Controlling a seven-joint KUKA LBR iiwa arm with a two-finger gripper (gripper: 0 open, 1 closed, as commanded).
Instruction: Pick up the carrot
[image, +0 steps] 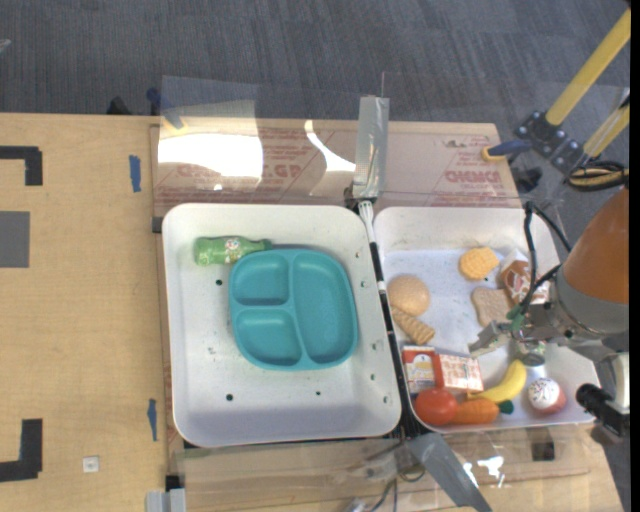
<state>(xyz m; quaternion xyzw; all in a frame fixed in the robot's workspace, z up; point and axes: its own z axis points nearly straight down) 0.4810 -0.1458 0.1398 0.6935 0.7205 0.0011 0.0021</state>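
The carrot (478, 411) is orange with a green stub at its right end. It lies flat along the front wall of the right bin (440, 232), between a red tomato-like piece (434, 404) and a yellow banana (507, 382). My gripper (508, 344) hangs over the right side of that bin, just above and behind the banana and a short way behind the carrot. Its fingers stand spread with nothing between them. The grey arm with its orange band (605, 262) comes in from the right.
The right bin also holds a round orange waffle (479, 263), a bread roll (408, 294), a ridged cracker (414, 326), a red-and-white carton (441, 371) and a white-and-red ball (546, 395). In the left bin (190, 330) lie a teal divided plate (293, 307) and a green bottle (228, 249).
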